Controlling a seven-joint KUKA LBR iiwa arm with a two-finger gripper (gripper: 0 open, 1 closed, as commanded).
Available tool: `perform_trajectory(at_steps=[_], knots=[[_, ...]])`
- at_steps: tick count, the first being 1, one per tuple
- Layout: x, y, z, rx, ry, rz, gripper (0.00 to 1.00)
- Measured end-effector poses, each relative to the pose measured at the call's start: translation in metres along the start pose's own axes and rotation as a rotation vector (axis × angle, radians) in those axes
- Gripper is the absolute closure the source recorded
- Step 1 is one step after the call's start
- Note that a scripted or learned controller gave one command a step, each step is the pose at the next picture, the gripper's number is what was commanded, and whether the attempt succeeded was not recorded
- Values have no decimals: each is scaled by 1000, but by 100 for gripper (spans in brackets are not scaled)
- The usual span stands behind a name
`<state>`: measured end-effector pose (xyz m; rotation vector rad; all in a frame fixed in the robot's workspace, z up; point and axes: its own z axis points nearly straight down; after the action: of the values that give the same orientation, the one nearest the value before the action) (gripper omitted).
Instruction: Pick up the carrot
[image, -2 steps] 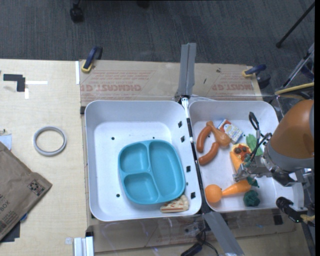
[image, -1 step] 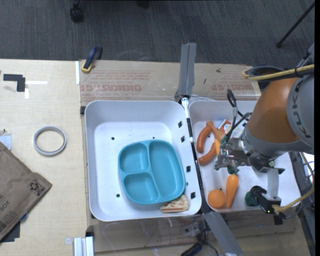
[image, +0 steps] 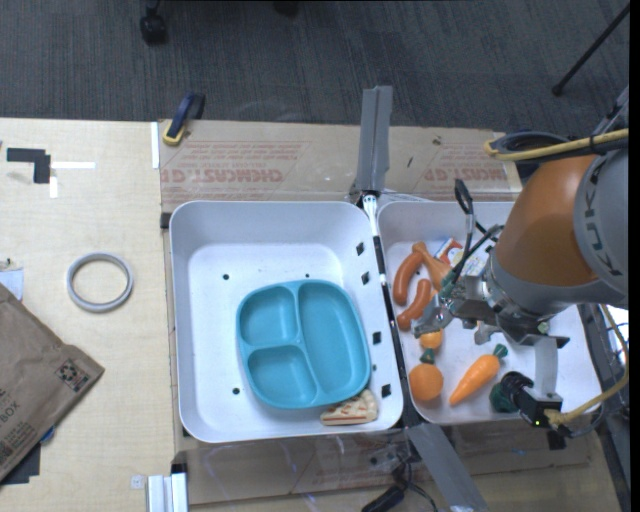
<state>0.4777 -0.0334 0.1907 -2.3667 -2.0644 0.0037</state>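
Carrot (image: 474, 378) lies loose in right bin (image: 570, 395), tip toward the orange (image: 425, 382). Gripper (image: 436, 322) hangs up-left of it over the sausages (image: 412, 285), so it's off target; can't tell its grip state

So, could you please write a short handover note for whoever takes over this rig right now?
Gripper: over the right bin, near the sausages; finger state unclear, nothing seen held.
Carrot: lying on the right bin's floor, beside the small orange fruit, apart from the gripper.
Left bin: blue divided plate.
Done: nothing yet.
Left: move over the carrot, grasp, lift.
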Motion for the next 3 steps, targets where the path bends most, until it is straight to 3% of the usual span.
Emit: perform_trajectory(at_steps=[1,2,3], knots=[[-38,37,0,0,-1,-116,0],[-52,84,99,-1,0,-407,0],[-53,84,91,-1,-1,-405,100]])
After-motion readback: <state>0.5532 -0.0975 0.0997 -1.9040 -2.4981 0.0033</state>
